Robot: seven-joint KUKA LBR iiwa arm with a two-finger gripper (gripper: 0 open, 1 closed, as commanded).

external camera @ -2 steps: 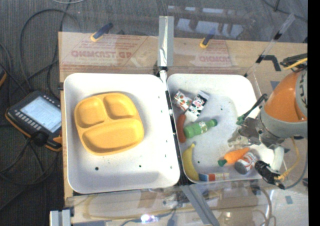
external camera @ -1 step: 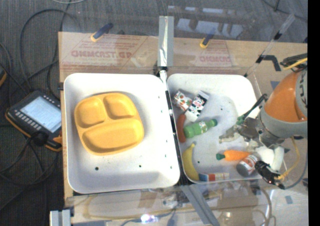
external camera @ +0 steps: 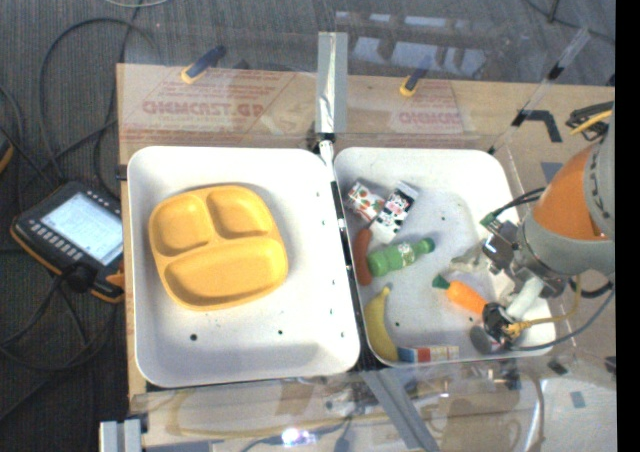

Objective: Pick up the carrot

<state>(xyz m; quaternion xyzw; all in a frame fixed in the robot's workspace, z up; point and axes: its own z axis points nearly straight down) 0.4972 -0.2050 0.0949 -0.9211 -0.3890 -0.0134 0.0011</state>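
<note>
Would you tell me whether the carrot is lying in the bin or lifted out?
In: the carrot lies on the right bin's floor beside the claw. Whether the claw grips it, cannot tell.

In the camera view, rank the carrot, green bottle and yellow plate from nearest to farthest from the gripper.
1. carrot, right bin, beside the gripper.
2. green bottle, mid right bin.
3. yellow plate, left bin.

Bright, even light; focus seemingly soft
</note>
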